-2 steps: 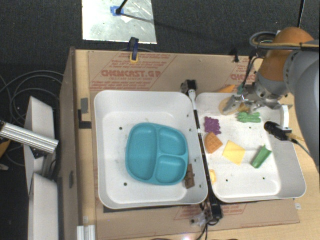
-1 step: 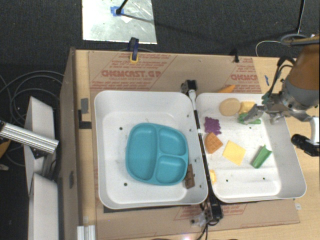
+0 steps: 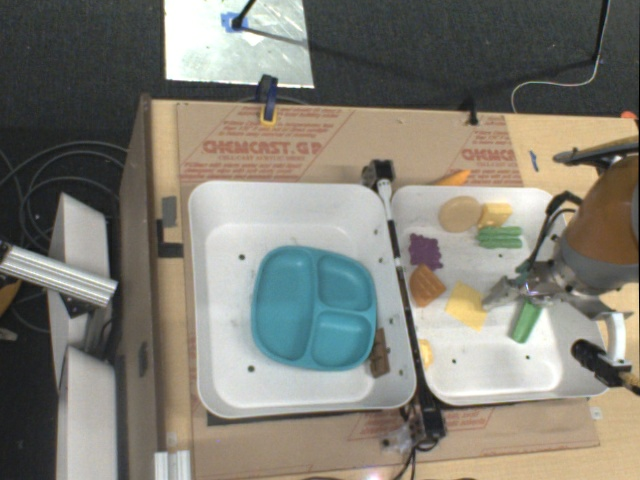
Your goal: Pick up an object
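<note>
Bins, two of them, white and shallow, sit side by side on a cardboard-covered bench seen from above. The left bin (image 3: pixel 215 228) holds a teal divided plate (image 3: pixel 314 308) with three compartments, and a small brown piece (image 3: pixel 380 354) lies by its lower right edge. The right bin (image 3: pixel 500 368) holds a scatter of toy foods: a round tan cookie-like disc (image 3: pixel 460 213) at the upper middle, a small yellow piece (image 3: pixel 497 211) just beside it, a green ridged piece (image 3: pixel 499 236) below that, a purple grape cluster (image 3: pixel 425 250), an orange-brown wedge (image 3: pixel 427 286), and a yellow cheese-like wedge (image 3: pixel 466 306). The grey arm with its orange band (image 3: pixel 608 223) comes in from the right of the frame. Its gripper (image 3: pixel 522 290) hangs over the right side of the right bin, and a bright green cylinder (image 3: pixel 524 320), tilted slightly, lies just below it, near the yellow wedge. Whether the pincer is apart or together cannot be told from this angle.
</note>
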You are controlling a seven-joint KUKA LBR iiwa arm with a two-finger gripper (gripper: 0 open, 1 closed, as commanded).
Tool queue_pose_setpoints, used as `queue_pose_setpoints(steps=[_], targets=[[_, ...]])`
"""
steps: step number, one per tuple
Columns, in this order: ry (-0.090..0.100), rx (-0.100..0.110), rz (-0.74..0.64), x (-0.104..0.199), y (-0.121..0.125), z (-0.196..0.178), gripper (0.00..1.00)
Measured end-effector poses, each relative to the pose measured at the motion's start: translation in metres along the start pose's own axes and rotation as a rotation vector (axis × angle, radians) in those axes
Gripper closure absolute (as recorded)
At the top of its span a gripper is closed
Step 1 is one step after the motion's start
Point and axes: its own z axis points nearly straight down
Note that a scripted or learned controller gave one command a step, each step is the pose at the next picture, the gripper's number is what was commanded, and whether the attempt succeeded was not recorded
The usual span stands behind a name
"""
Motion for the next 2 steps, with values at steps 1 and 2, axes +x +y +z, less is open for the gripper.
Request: queue_pose_setpoints(steps=[1, 2], targets=[[0.001, -0.003, -0.002, -0.008, -0.028, -0.004, 0.00], [-0.001, -0.014, -0.011, -0.002, 0.018, -0.187, 0.00]])
